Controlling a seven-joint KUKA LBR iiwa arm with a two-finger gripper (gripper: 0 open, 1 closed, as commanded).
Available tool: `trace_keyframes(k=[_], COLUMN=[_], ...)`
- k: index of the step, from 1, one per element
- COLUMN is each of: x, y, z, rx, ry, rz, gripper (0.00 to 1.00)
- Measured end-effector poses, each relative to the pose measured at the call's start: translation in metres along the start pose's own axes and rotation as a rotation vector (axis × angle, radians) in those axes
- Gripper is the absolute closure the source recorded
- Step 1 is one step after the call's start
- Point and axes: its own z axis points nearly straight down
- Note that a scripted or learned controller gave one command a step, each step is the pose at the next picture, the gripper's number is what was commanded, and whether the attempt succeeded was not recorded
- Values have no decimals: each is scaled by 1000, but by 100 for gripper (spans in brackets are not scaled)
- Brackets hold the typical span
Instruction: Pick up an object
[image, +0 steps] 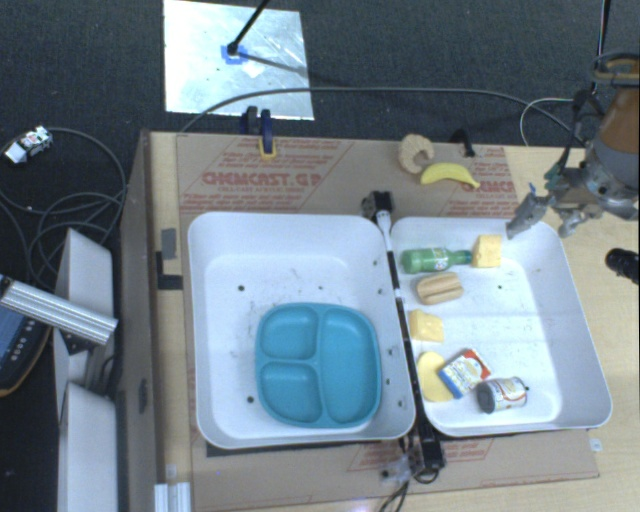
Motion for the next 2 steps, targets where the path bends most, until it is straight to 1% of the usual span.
trace_keyframes(k=[1,2], x=[-3,-9], y=[23,23], z=[61,140], rx=[2,4], ry=[0,2], rz=[-2,-1], gripper=[0,0])
